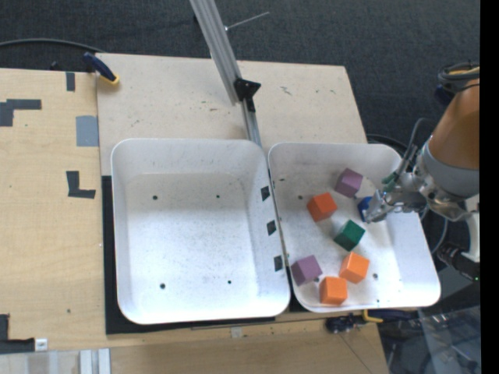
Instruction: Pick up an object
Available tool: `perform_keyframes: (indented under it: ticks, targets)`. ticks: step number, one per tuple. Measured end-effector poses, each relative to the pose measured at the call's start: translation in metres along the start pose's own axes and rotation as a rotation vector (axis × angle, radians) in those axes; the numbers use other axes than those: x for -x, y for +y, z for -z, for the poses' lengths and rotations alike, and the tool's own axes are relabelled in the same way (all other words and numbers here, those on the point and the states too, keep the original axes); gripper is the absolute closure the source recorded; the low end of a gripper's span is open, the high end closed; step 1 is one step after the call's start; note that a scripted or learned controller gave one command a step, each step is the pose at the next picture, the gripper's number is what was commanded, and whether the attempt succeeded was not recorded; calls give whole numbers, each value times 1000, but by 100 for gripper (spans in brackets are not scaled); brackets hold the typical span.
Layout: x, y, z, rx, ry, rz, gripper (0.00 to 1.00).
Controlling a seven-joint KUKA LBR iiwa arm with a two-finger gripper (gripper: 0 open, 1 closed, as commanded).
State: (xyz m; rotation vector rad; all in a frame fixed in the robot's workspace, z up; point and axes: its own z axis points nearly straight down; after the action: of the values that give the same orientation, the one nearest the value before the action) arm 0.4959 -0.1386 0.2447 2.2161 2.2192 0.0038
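The grey arm's two-finger gripper (380,206) hangs low in the right white bin (405,275), touching a small blue block (364,206); whether it grips, I cannot tell; a dark green cube (350,234) sits just beside

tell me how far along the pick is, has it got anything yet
Done: the gripper has reached into the right bin, low beside a small blue object. In hand: nothing visibly held. Left: grasp and lift; the green cube, orange cubes and purple cubes all lie on the bin floor.
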Motion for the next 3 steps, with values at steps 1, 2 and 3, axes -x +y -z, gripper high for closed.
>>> perform_keyframes:
  ticks: [1, 2, 3]
  targets:
    - [0, 1, 22, -4, 1, 0, 100]
    - [-52, 25, 22, -6, 4, 5, 100]
    - [-107, 43, 21, -7, 4, 5, 100]
